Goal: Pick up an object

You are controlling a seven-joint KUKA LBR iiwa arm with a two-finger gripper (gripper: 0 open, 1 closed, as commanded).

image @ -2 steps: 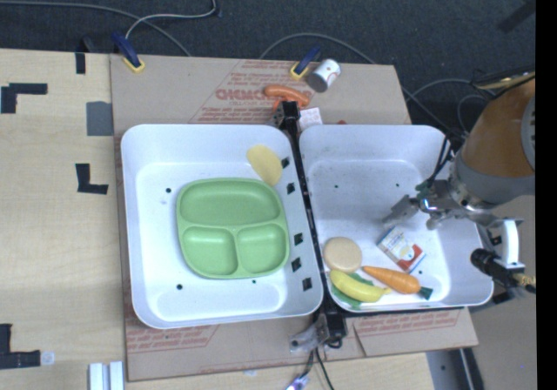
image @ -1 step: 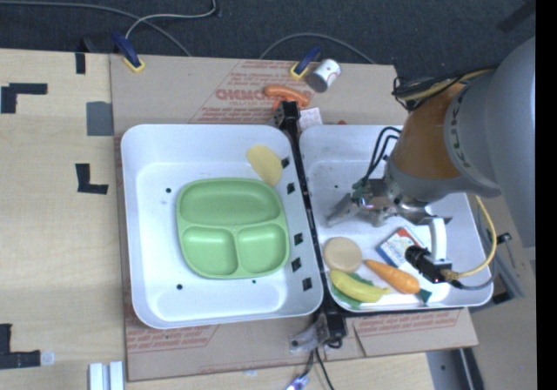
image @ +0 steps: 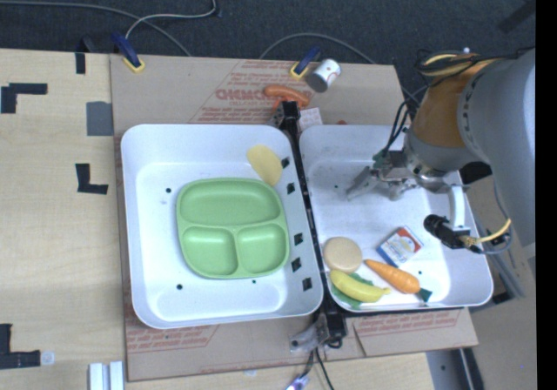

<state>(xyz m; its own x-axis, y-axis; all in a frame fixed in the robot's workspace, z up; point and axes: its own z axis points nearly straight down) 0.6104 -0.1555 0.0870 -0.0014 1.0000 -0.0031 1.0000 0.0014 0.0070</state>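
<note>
worktop (image: 52, 205): wood and cardboard, carrying two white bins side by side.
left bin (image: 148, 292): holds a green tray (image: 232, 227) with three compartments, and a pale yellow piece (image: 265, 164) just beyond the tray's far right corner, near the wall shared with the other bin.
right bin (image: 470, 288): holds all the small things, gathered at its near edge; its far half is bare floor, where the pincer works.
arm (image: 474, 118): grey with an orange band, reaching in from the right over the right bin's far right part.
pincer (image: 361, 184): low over the far half of the right bin, fingers pointing left and slightly toward the near side; they look spread apart with nothing between them.
carrot (image: 393, 275): orange, lying with its long axis running left-far to right-near, green end at the right.
banana (image: 359, 288): yellow, at the near edge, long axis roughly left to right, just left of the carrot.
round piece (image: 342, 252): tan, just beyond the banana, by the shared wall.
packet (image: 400, 245): small, red and white, just beyond the carrot.
key relation: every pickable thing lies toward the near side of the pincer; the round piece and packet look closest, so the likely move is a shift toward the near edge before descending.
</note>
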